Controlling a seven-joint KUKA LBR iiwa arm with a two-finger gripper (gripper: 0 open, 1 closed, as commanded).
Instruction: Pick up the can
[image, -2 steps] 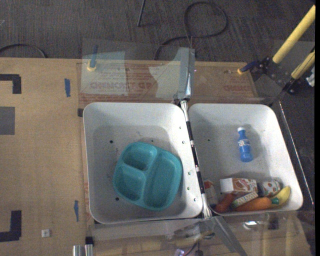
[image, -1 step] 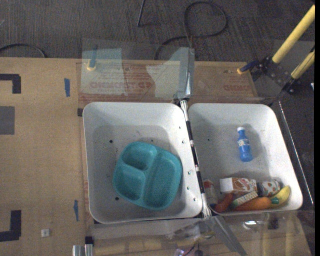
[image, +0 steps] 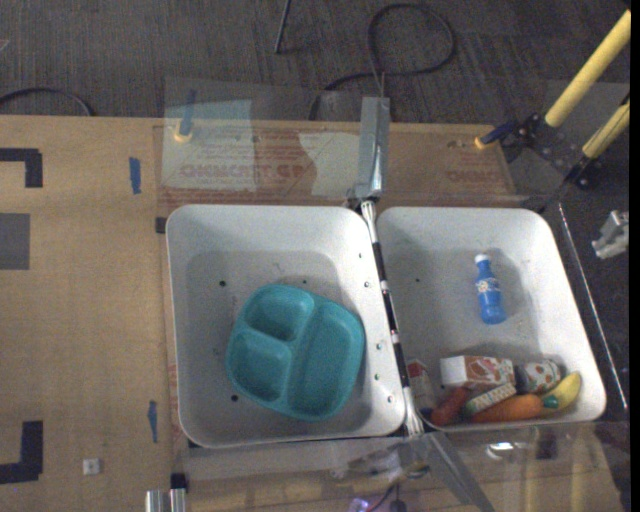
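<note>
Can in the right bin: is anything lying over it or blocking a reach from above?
Nothing visible covers the can. It seems to lie on its side, crowded on its near side by a carrot, with a patterned item at its right.

This reads as a robotics lab or test cell, not a home or shop. Two shallow white bins, the left bin (image: 200, 250) and the right bin (image: 560, 290), sit side by side on a plain wooden bench (image: 80, 330) marked with black tape squares (image: 25, 167) and small blue tape strips (image: 135, 175). A clear plastic sheet (image: 270, 160) with printed lettering (seen reversed) lies behind the bins. Loose black cables (image: 410, 40) run over a grey carpeted floor (image: 150, 50) beyond the bench, and yellow-handled clamps (image: 590, 70) grip the far right corner. The bins hold toy-like props: a teal divided tray (image: 296, 350), a small blue bottle (image: 489, 288), and plastic play food (image: 505, 390).
</note>
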